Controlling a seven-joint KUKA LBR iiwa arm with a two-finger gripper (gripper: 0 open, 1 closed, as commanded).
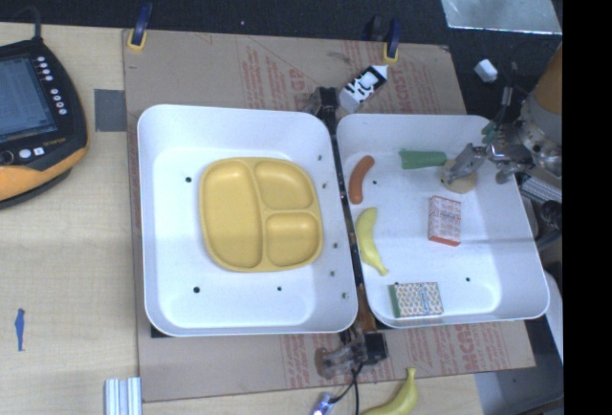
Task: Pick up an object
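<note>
The gripper is hovering at the right bin's upper right, fingers apart around a tan object, with the green piece lying lengthwise just left.

Robotics lab, teach pendant, clamped cardboard, white bins

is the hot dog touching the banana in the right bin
Apart. The camera view shows white bin floor between the hot dog and the banana below it.

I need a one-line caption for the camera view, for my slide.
End effector over the right bin beside a green block; sausage, banana and two boxes nearby; yellow tray in the left bin.
</note>
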